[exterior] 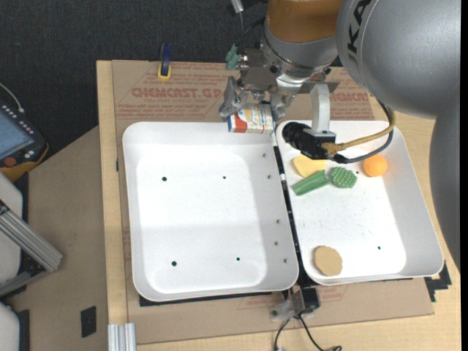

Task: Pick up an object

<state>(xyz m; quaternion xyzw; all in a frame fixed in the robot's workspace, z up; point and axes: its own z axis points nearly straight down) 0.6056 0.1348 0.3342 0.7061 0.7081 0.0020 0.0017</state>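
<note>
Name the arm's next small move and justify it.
Probably a slow, straight lift. The gripper sits at the far rim of the left bin with a small red, white and blue carton between its fingers, so raising it would test the hold.

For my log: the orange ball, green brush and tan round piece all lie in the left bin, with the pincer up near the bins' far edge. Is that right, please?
Not quite: the orange ball, green brush and tan round piece lie in the right bin, not the left bin, as the camera view shows. The pincer is indeed near the far edge.
</note>
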